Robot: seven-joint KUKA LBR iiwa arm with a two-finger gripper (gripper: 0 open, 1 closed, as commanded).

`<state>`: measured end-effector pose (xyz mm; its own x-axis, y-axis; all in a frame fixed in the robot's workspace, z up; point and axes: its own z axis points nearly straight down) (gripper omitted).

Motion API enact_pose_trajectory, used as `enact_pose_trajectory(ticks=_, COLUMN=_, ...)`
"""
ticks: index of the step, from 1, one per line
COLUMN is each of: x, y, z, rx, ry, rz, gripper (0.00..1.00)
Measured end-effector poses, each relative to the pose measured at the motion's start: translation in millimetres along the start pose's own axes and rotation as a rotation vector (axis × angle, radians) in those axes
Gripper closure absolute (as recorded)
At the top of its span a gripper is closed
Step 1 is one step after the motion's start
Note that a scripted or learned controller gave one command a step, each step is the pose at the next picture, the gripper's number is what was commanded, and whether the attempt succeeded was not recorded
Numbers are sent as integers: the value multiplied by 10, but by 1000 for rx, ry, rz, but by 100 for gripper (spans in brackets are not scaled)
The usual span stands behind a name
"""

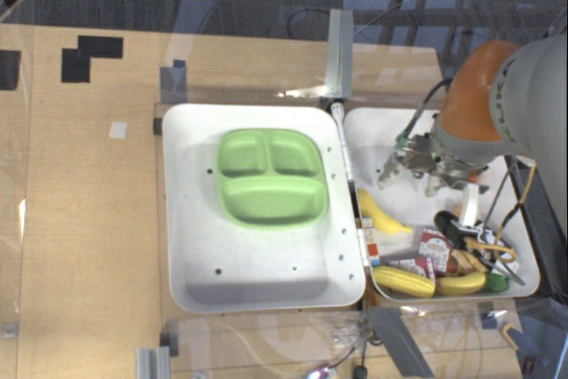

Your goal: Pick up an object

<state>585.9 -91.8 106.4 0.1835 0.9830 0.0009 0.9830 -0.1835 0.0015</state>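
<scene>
My gripper [410, 166] hangs over the upper part of the right bin [373, 124], and from this slant I cannot tell how it is set; nothing shows in its hold. The likeliest thing for me is the banana [380, 216], lying just below the gripper on the bin floor beside the wall between the two bins. It is plain yellow, curved, and tapers toward its upper end, apart from the pile. I judge it light and fairly stiff, with a smooth skin that could slip, so I would close across its thick middle, square to its length. The heap in the lower corner looks harder: an ear of corn [404, 281], a second banana [461, 283] and a small red carton [434, 248] touch one another. The left bin [191, 217] bears a green divided plate [270, 175].
</scene>
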Motion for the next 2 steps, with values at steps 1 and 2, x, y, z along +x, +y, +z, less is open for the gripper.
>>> enact_pose_trajectory(ticks=1, x=-253, y=-526, z=148, rx=-15, ry=2, rz=36, gripper=0)
enact_pose_trajectory(ticks=2, x=-149, y=-813, z=123, rx=-28, ry=-10, rz=-338, gripper=0)
